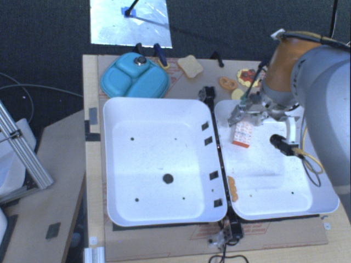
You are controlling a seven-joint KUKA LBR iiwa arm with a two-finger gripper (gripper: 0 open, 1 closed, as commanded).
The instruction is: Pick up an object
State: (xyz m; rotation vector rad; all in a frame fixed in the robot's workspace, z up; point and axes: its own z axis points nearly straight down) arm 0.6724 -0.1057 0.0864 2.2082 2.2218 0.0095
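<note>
Here:
Gripper (245,118): low in the right bin (285,193).
Fingers: around the red-and-white packet (242,135), holding its top.
Orange snack (232,187): well below them, at the bin's left wall.

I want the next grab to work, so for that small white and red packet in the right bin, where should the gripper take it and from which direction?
Come straight down on the white and red packet and close across its narrower width near the middle. It looks flat on the right bin floor, long axis running roughly top to bottom in view, with bare floor either side. The gripper sits near its upper end.
</note>
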